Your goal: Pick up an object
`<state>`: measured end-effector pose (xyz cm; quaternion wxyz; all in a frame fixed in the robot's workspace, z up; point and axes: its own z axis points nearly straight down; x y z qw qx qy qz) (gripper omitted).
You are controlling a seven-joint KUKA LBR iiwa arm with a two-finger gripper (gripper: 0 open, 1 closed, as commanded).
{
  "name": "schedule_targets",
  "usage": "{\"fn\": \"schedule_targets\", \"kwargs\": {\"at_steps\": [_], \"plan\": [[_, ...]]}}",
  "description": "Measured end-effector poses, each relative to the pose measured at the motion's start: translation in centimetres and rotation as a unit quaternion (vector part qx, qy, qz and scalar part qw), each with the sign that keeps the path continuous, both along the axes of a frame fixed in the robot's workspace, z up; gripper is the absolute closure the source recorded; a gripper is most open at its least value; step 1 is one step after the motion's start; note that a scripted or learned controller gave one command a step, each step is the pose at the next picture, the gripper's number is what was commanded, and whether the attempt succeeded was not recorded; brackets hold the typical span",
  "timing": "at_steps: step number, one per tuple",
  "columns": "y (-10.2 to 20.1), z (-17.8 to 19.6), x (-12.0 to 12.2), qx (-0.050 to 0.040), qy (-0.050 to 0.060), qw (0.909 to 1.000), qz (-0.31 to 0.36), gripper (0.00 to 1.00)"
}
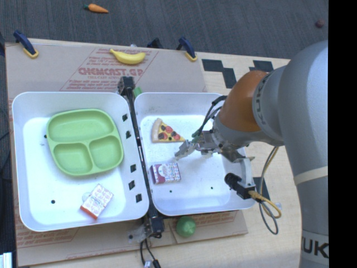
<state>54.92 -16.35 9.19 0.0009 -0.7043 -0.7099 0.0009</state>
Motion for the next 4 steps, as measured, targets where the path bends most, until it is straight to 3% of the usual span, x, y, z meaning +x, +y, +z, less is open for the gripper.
{"fn": "schedule_targets", "kwargs": {"at_steps": [1,2,3,4], "plan": [[-3.7,0.2,6.3,0.0002,-0.001,1.0,-0.001,0.0],[2.9,14.6,-1.8,0.0002,-0.002,1.0,-0.001,0.0],[7.1,7.9,-6.1,0.0003,0.001,1.0,-0.001,0.0],[7.1,8.0,-6.1,0.0,0.0,1.0,-0.001,0.0]]}}
